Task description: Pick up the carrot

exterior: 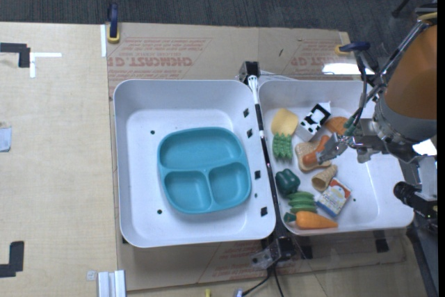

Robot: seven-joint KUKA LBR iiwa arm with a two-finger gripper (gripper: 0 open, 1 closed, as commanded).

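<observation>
Dark grey carpet lies behind a tan desk (55,163) that carries two shallow white bins side by side. Left bin (132,170) holds a teal three-compartment plate (204,170), roughly central. Right bin (375,198) holds a cluster of toy food toward its left half. Grey arm (410,90) with its orange band enters from 3 o'clock, and the hand (335,149) sits low over the middle of the cluster, at a slice of toast (306,156). Whether the fingers are apart or together cannot be told; nothing is visibly between them.

Carrot (316,220) lies at 6 o'clock in the right bin, near the front wall, lengthwise left to right, well apart from the hand. Just above it lie green pea pods (302,202), with a small printed carton (334,197) at 2 o'clock of the carrot. Dark green pepper (287,181) sits at 11 o'clock of the carrot. Yellow item (284,122) and a black-and-white block (316,117) lie at the cluster's 12 o'clock end.
</observation>
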